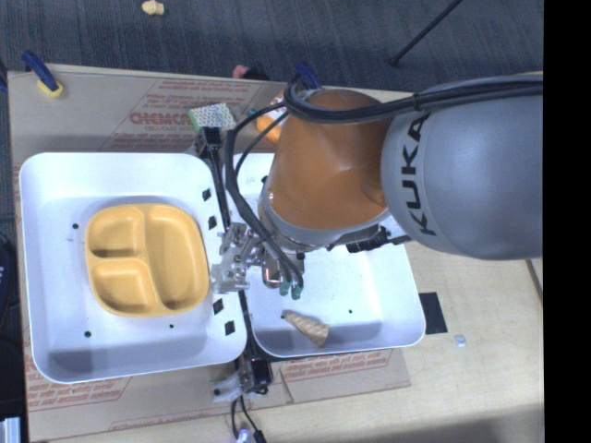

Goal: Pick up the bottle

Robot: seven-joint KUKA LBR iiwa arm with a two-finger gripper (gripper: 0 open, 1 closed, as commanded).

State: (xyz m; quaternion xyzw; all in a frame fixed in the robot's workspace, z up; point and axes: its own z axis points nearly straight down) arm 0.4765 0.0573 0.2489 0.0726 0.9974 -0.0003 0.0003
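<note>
While the arm [406,169] hangs low, gripper [263,270] — seemingly empty — overhangs the right bin [392,317].

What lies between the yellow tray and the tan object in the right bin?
In the camera view, the bins' adjoining rims and the gripper lie between the yellow tray and the tan object.

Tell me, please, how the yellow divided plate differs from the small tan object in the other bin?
The yellow divided plate is large, rounded-square and has three compartments; the small tan object is slim, elongated and undivided. The plate lies in the left bin, the tan object near the front of the right bin. Both rest flat, untouched by the gripper.
</note>
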